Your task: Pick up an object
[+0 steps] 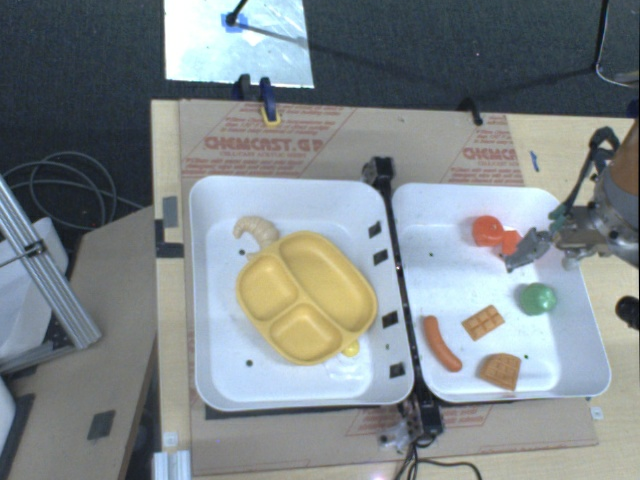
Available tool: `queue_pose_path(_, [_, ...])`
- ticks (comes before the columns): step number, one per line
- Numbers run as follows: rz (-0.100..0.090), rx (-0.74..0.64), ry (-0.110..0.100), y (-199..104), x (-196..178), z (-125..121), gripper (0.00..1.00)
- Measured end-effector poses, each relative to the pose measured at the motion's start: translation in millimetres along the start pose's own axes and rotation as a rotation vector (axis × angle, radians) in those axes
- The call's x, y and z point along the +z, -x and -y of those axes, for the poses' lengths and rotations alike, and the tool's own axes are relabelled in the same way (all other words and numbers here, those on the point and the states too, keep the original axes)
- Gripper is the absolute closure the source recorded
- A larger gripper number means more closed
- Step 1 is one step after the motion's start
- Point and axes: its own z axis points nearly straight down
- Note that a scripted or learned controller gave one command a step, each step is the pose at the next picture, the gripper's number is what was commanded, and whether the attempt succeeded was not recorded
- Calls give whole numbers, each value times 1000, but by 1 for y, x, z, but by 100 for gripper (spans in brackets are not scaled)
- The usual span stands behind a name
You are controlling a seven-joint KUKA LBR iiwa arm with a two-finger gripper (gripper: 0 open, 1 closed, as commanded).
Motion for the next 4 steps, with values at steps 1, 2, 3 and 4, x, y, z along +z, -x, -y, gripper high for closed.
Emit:
queue_pose_path(1, [-1,-5,3,-45,-51,36,0])
queue_pose_path(2, [-1,-4,0,-72,-41,35,0])
queue_pose_path(3, [-3,4,-15,-60,100,39,0])
queue_pose_path(4, [5,4,7,-62,171,35,0])
